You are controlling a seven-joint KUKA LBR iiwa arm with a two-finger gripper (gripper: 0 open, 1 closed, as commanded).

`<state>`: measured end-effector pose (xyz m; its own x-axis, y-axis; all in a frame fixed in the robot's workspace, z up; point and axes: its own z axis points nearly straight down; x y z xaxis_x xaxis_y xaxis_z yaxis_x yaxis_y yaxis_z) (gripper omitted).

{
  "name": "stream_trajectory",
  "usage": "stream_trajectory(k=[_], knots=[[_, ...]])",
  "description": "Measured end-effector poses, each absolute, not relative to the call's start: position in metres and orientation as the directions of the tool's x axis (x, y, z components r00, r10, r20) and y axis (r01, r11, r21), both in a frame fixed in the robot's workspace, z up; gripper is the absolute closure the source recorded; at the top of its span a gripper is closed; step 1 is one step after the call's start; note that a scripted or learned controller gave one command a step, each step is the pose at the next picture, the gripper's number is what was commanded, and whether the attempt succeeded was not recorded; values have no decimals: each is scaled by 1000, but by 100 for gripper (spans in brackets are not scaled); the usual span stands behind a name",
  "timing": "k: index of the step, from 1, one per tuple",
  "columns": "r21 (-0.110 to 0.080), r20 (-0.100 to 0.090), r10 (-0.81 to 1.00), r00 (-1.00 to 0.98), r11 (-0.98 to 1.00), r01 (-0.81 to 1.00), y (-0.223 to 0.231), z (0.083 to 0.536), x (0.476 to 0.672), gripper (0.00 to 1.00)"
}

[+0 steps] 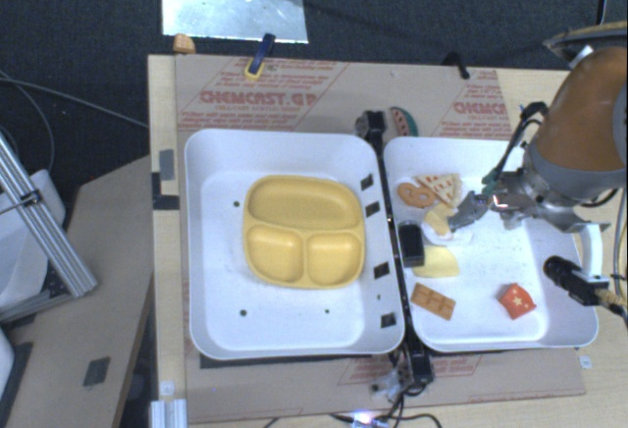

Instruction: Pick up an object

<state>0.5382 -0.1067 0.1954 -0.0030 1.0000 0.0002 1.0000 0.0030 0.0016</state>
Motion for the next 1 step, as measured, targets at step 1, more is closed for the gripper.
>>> stream_trajectory(k=[1], knots=[[-5,4,1000,-10,10,1000,-35,183,484,0]])
